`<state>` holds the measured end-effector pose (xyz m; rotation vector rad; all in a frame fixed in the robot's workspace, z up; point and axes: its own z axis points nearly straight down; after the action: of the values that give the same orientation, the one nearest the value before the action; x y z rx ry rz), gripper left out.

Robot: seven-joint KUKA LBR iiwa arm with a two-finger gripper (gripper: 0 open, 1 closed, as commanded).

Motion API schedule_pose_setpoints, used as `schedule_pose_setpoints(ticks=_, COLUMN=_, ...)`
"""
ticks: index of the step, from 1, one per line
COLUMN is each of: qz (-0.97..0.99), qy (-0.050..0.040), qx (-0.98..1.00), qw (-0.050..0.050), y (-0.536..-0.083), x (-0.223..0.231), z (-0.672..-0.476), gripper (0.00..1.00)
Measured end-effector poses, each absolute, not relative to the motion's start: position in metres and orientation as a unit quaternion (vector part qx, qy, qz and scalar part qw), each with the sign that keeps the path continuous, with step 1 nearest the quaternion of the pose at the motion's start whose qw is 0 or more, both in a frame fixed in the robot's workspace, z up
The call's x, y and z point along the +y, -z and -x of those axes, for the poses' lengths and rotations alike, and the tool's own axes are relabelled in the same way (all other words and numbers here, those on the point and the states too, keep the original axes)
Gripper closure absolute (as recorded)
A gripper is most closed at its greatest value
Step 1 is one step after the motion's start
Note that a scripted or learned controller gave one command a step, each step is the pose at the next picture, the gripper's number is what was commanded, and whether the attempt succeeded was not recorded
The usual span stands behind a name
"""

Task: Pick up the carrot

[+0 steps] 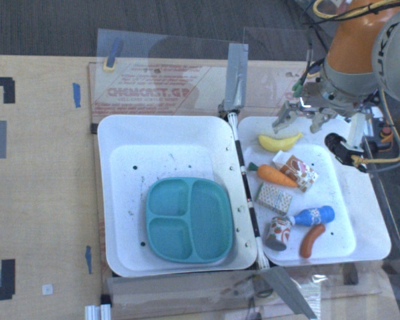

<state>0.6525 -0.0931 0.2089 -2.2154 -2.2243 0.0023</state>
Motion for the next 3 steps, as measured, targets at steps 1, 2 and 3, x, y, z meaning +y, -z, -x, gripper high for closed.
schedule_pose_setpoints(ticks=1, qz=0.697, qy=0.0000, qx=-0.717, qw=0.000, y=-0.101, x=-0.102, z=-0.622, gripper=0.00)
schedule_pose_setpoints(ticks=2, qz=0.647, qy=0.0049, qx=-0.763, qw=-0.008, y=-0.093, x=-0.093, z=-0.582, gripper=0.00)
schedule_pose_setpoints(ticks=3, qz=0.577, qy=0.0045, qx=-0.816, qw=-0.008, y=-0.092, x=-0.109, z=-0.537, gripper=0.00)
